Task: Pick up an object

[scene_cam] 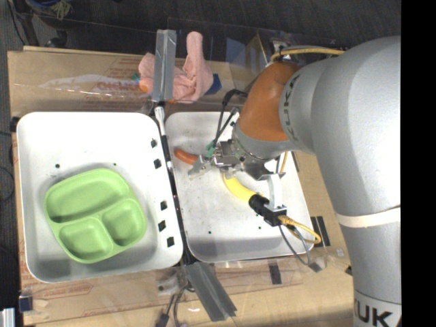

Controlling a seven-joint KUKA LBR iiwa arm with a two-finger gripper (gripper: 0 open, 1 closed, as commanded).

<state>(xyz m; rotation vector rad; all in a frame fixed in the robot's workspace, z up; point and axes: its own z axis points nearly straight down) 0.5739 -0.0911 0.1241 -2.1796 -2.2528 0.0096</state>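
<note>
In the right bin [204,240], my gripper [199,166] reaches down near the left wall. A small orange object [183,157], shaped like a carrot, lies on the floor right beside the gripper's tip, on its upper left. I cannot tell whether the two touch. Just right of the gripper lies a yellow banana [236,187], partly hidden under the wrist. The grey arm with its orange band [267,111] covers the bin's upper right part.
The left bin [41,131] holds a green divided plate [95,213]. A pink cloth [184,73] lies behind the bins on the cardboard-covered bench. A row of black clips [163,196] runs along the wall between the bins.
</note>
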